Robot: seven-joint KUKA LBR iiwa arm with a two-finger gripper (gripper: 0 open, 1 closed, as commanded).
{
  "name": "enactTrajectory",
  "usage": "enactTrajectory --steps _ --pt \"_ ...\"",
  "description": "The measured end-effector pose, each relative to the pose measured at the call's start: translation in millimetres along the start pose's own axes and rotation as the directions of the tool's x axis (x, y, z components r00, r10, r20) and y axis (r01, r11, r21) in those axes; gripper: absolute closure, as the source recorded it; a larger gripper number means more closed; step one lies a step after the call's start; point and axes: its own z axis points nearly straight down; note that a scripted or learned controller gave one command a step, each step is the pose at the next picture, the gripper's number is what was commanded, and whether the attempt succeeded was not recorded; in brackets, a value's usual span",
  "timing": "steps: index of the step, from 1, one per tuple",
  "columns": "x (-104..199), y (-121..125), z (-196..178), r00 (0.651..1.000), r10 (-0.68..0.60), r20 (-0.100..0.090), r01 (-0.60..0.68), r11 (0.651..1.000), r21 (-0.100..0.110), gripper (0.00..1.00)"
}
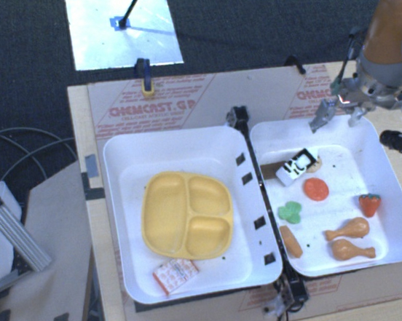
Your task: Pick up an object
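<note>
A: What's biggest on the bench?
B: Two white bins, the left bin (122,203) and the right bin (389,168), touching along the middle.
A: And inside them?
B: One yellow divided tray (186,214) fills much of the left bin, with one small red-and-white packet (175,275) just below it.
A: The right bin?
B: Two drumsticks (348,230) (351,249) near the front, one black-and-white box (297,167), one sausage (291,241), one red-orange round piece (316,189), one green leafy piece (290,212), one strawberry (370,203).
A: The gripper?
B: The gripper (337,111) hangs over the right bin's far rim, fingers spread apart with nothing between them, well apart from every object
</note>
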Motion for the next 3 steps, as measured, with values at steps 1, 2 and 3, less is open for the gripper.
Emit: enactTrajectory --steps 1,2,3 --pt "-28 -29 75 1.000 -0.002 0.001 0.002 1.000 -0.005 0.00" --pt "-39 -99 39 1.000 0.006 0.001 -0.006 1.000 0.002 0.00" --pt "-37 -180 44 1.000 0.006 -0.002 -0.006 1.000 0.007 0.00"
